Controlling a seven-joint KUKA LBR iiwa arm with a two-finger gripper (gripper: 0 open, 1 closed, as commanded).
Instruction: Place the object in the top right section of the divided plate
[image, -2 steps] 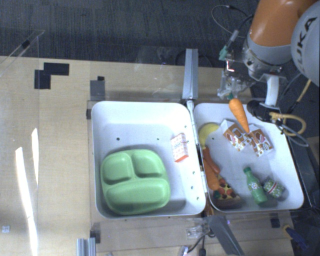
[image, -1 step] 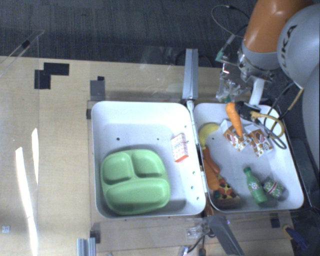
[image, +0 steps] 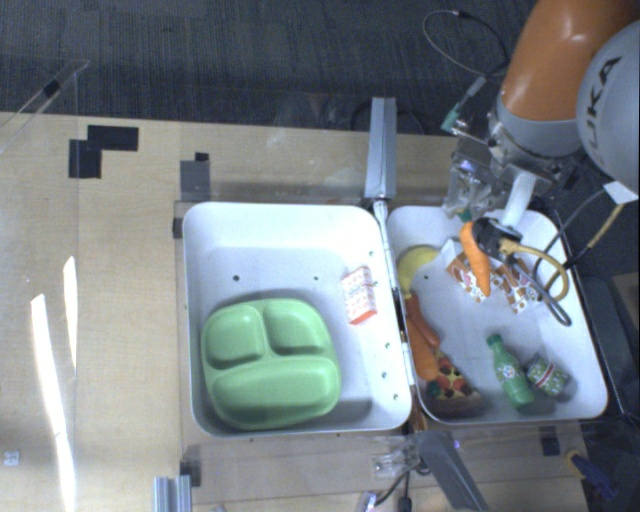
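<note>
Clutter in your two white bins, apart from the job itself

In your left bin (image: 215, 225) a small red-and-white carton (image: 359, 295) lies tilted near the right wall. In your right bin (image: 590, 385) you have a yellow rounded item (image: 417, 263) at the upper left, a long orange piece (image: 423, 343) running down along the left wall, and a dark, multicoloured thing (image: 453, 388) in the lower left corner (too small for you to tell what it is). A green bottle (image: 508, 371) lies at the lower right, with a small green-and-white can (image: 547, 375) just beside it. A red-and-white patterned packet (image: 518, 290) rests further up.
</note>
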